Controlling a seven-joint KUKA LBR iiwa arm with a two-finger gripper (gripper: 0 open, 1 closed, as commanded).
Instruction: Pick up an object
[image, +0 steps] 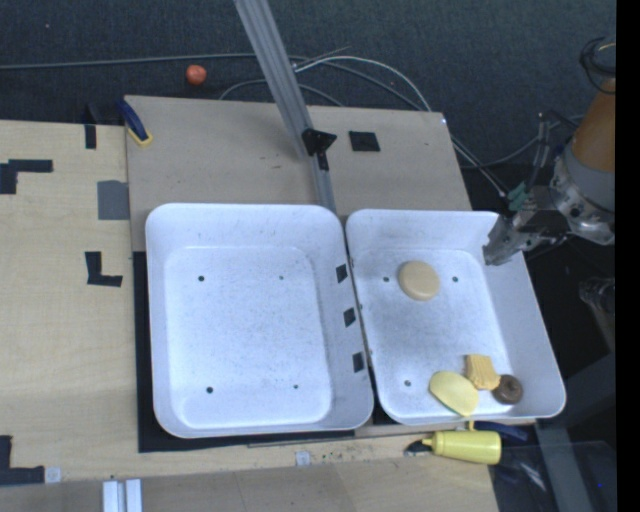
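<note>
A yellow tool (466, 446) lay on the surface, well below the pincer (497, 251). I could not tell the pincer's state. The tan round object (419, 279) sat just to its left; descending squarely over it seemed wisest.

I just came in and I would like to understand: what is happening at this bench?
A grey robot arm reaches in from the right, and its gripper is over the right bin's upper right corner. It holds nothing that can be seen. In that bin lie a round tan piece, a yellow piece, a small orange block and a small brown ring. A yellow tool lies on the bench below the bin.
</note>
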